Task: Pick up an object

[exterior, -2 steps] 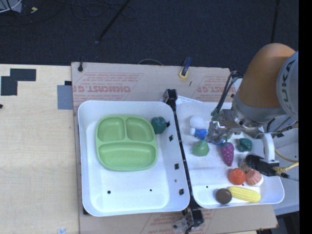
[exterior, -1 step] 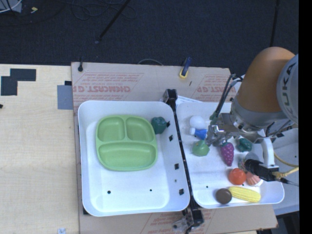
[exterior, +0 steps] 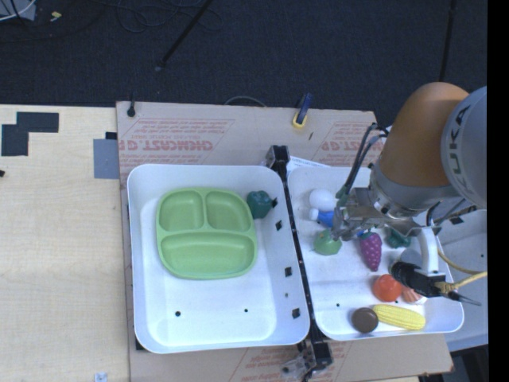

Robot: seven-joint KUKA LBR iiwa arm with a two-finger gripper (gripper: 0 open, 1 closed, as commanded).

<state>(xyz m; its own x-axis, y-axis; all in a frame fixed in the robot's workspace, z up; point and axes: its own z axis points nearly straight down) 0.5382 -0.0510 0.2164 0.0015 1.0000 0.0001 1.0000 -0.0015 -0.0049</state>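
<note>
The gripper is seen low over the right bin, directly above a green round object lying just right of the divider between the bins. Whether its fingers are open or closed cannot be told.

Taking the green round object as landmark: a purple grape bunch lies just to its right, a white ball and a blue piece above it, and an orange fruit, a corn cob and a brown ball below-right. Well to its left, a green divided plate and a dark teal object are held in the left bin.
</note>
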